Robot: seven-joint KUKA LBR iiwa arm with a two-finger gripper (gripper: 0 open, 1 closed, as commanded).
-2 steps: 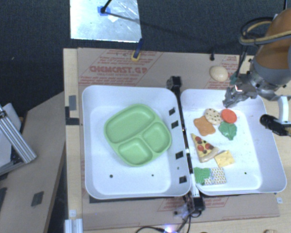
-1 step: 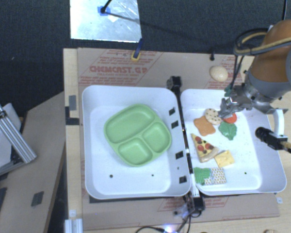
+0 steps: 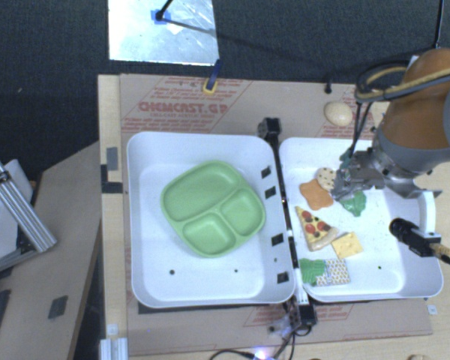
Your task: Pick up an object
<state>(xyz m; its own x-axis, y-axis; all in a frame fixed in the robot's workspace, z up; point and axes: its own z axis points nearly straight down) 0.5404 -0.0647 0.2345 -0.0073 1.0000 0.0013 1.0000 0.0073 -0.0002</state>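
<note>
The right white bin (image 3: 424, 280) holds several toy foods: a speckled cookie (image 3: 326, 176), an orange piece (image 3: 315, 195), a pizza slice (image 3: 317, 228), a yellow cracker (image 3: 347, 245), a green block (image 3: 311, 270) and a patterned piece (image 3: 335, 273). A green leafy piece (image 3: 355, 204) lies in the middle of the bin. My gripper (image 3: 349, 188) reaches in from the right and sits low, directly over the leafy piece's upper edge and just right of the cookie and orange piece. The wrist hides how the jaws stand.
The left white bin (image 3: 146, 280) holds a green divided plate (image 3: 212, 208). A beige egg-shaped object (image 3: 338, 112) rests on the cardboard behind the right bin. A black fitting (image 3: 411, 236) juts over the right bin's right side. Black clips line the divider between the bins.
</note>
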